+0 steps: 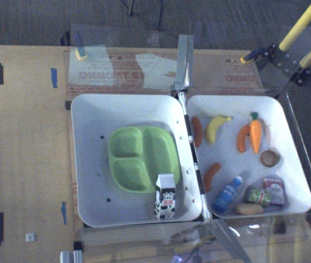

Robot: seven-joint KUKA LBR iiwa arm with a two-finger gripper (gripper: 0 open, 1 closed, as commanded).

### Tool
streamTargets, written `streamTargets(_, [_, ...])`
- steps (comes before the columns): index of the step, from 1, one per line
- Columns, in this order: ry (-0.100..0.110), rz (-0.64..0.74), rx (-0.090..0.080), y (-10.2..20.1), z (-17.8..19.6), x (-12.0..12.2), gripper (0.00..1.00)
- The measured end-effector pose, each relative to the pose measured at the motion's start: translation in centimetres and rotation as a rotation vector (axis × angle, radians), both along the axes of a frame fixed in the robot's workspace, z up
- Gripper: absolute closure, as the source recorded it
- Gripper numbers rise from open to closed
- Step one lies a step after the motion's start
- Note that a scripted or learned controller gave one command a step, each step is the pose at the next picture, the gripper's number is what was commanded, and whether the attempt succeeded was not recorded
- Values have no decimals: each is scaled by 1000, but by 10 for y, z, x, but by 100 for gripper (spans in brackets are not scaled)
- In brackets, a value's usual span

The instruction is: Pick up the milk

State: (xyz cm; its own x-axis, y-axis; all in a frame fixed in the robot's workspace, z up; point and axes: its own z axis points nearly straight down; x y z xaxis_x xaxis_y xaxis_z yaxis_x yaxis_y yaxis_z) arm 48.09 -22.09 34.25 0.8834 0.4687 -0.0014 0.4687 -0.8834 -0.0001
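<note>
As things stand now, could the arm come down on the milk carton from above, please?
Probably yes. The milk carton stands upright in the left bin, beside the green tray, with nothing over it. The bin's near wall sits close, which may crowd the approach.

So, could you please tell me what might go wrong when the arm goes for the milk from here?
1. The milk carton stands upright, tall and narrow, so an off-centre touch could tip it over.
2. It sits close to the front wall of the left bin and against the green divided plate, so there may be little room for the jaws.
3. The divider between the bins lies right beside it, on the arm's approach side, and could be clipped.
</note>
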Motion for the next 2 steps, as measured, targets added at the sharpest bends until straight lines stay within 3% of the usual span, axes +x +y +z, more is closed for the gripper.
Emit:
streamTargets(1, [0, -219, 0, -2, 31, -1, 100])
streamTargets(2, [0, -285, 0, -3, 53, -1, 100])
